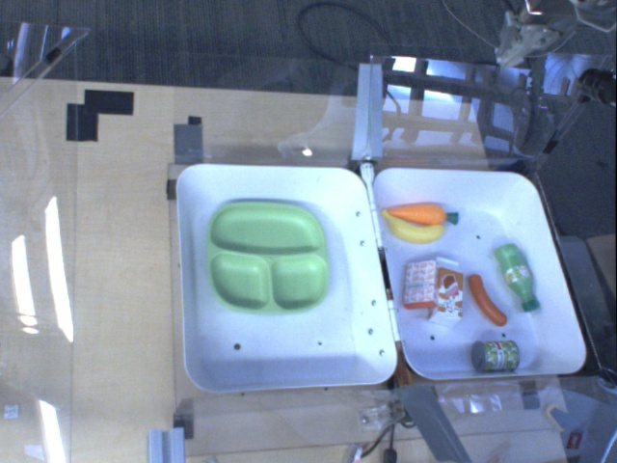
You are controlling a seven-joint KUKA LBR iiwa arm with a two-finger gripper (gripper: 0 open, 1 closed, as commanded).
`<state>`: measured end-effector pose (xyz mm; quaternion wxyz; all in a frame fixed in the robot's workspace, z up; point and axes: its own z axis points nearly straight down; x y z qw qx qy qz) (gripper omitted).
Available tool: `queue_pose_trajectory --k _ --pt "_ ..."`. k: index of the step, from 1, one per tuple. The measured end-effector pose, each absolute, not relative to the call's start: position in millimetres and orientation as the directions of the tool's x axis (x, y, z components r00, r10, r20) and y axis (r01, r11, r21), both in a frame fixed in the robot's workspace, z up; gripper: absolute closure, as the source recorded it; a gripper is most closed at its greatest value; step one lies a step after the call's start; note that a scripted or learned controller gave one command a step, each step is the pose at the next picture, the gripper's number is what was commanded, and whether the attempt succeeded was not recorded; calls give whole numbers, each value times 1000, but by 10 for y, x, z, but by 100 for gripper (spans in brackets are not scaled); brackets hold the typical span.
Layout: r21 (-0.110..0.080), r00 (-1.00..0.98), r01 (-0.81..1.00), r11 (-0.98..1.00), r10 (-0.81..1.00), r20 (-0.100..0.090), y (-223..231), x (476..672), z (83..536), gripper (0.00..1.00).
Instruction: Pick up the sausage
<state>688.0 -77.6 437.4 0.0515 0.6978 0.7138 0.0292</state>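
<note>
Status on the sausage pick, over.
Gripper high above right bin's far corner. Small red-orange sausage lies untouched in right bin. Green bottle and printed carton flank it.

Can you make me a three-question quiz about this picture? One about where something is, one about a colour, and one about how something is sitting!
1. Where is the sausage?
A. left bin
B. right bin
C. on the bench

2. What colour is the divided tray?
A. green
B. red
C. blue

3. How is the can sitting?
A. upright
B. on its side
C. stacked on the carton

Answers: 1 B, it lies between the carton and the bottle. 2 A, it is pale green. 3 B, its long side rests on the bin floor.
</note>
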Motion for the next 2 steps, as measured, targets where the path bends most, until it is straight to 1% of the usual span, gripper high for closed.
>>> queue_pose_trajectory --k 2 --pt "133 -30 991 35 999 -39 -757 6903 4619 100"
